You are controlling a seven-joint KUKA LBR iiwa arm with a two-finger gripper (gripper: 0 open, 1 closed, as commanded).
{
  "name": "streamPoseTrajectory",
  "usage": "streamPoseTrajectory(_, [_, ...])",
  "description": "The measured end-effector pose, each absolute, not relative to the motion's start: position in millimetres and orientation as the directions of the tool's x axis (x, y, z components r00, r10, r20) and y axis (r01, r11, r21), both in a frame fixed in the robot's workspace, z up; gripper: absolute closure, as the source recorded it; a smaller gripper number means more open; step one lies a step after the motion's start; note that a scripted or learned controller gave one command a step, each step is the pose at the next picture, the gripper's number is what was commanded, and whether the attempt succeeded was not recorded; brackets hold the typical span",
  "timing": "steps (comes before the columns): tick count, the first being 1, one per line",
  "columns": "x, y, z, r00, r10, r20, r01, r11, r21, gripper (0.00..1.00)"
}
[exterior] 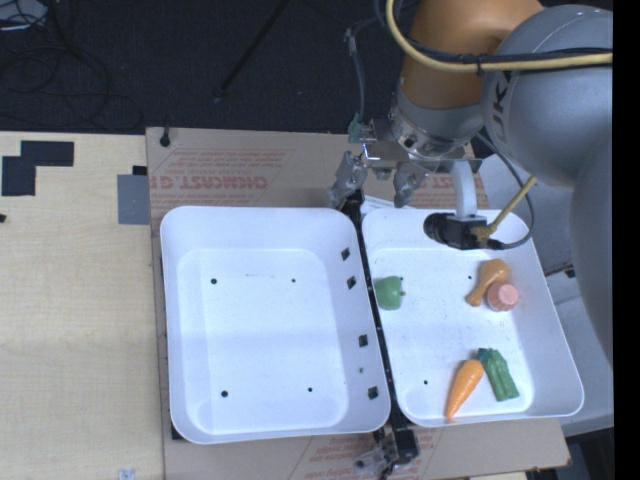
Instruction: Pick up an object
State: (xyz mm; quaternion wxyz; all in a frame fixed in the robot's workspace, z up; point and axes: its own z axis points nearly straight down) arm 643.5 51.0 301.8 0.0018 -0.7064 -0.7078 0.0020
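Observation:
My gripper (376, 186) hangs over the far rim of the right bin (560, 363), close to the divider between the two bins. Its fingers (346, 184) stand apart and open with nothing between them. In the right bin lie a small green round object (388, 291) near the left wall, an orange piece with a pink end (492, 285) at the right, an orange carrot (463, 386) and a dark green stick (498, 373) at the front. The gripper is well behind all of them.
The left bin (180, 268) sits beside the right one, their walls touching at the divider. Both rest on a brown board (230, 163). The grey arm with its orange band (455, 18) fills the upper right.

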Motion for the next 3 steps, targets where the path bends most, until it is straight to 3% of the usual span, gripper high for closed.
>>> streamPoseTrajectory(1, [554.5,82,181,0.001,1.000,0.000,1.000,-0.001,-0.017,0.00])
streamPoseTrajectory(2, [648.4,98,340,-0.004,1.000,0.000,1.000,0.004,0.016,0.00])
streamPoseTrajectory(3, [643.7,98,330,-0.003,1.000,-0.001,1.000,0.003,-0.003,0.00])
